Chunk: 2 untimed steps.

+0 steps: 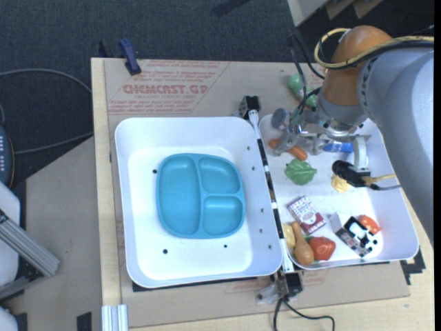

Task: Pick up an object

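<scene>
The orange toy (288,147) lies at the right bin's (406,243) far end, just beside a green leafy toy (301,172). The pincer (303,135) sits low over it (approach step, judged); its opening cannot be told. Next: confirm alignment, then close.

Divided tray (200,195) in left bin (138,254); objects crowd, seemingly, right bin (403,236).
</scene>
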Motion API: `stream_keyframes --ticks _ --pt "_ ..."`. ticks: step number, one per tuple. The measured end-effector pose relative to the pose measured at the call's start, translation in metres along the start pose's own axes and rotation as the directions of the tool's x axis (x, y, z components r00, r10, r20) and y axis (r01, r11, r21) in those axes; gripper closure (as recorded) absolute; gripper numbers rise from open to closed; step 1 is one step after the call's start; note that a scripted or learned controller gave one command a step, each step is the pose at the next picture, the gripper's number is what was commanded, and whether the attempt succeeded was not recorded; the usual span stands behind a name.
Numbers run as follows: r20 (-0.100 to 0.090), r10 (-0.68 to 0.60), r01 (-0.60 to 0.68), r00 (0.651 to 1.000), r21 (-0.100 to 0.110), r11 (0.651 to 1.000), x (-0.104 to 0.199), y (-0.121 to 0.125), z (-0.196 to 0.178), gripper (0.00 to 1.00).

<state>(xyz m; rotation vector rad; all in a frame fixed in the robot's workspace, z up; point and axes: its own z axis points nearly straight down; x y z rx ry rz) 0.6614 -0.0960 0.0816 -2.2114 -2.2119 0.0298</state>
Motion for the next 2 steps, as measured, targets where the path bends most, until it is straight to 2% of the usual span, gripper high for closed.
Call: stream_keyframes --ticks 1,2 --pt "-0.003 0.001 -0.001 1.000 -0.005 1.000 0.0015 0.0009 -0.0105 1.00" --pt "-0.004 0.001 -0.001 1.000 -0.021 1.000 -0.0038 -0.0087 -0.0028 1.00"
